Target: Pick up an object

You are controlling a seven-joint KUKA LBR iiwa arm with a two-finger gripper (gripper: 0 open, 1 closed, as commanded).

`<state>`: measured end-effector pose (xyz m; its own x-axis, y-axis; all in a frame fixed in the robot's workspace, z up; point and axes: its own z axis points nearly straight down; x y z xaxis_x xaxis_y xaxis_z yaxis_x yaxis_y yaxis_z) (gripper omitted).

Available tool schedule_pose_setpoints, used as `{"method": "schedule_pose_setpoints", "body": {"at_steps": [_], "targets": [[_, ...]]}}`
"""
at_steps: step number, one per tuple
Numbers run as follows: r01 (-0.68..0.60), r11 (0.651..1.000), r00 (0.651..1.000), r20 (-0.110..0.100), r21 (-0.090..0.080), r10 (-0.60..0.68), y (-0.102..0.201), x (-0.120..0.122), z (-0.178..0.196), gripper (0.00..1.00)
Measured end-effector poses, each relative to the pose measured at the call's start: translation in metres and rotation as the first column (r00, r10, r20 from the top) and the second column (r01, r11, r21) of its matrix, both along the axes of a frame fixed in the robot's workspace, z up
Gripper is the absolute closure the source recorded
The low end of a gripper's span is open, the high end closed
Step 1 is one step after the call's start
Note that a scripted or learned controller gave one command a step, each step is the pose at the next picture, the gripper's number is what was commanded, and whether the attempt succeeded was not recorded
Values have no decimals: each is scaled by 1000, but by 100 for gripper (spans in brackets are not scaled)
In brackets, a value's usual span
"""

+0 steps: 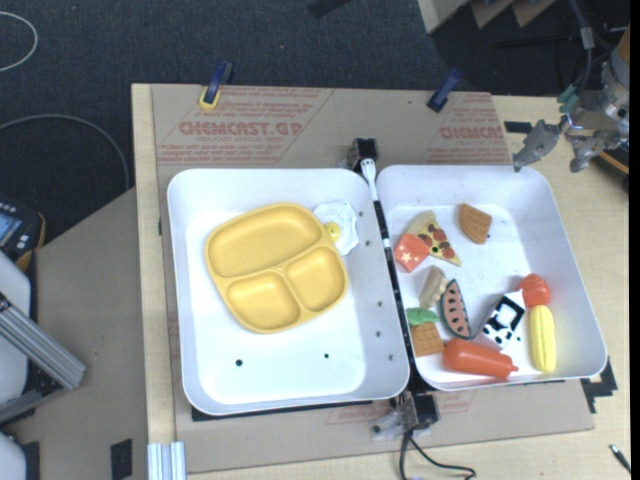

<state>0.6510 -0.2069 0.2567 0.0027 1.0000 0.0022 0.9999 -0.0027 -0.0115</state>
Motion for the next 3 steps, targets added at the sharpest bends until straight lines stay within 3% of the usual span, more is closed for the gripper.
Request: {"method": "schedule_pose_setpoints", "body": {"at_steps": [1, 3], "targets": [[-3, 1000, 1000, 13, -3, 3, 1, 2, 8, 0], [-3, 1000, 1000, 6, -1, 3, 7, -16, -90, 0]]}}
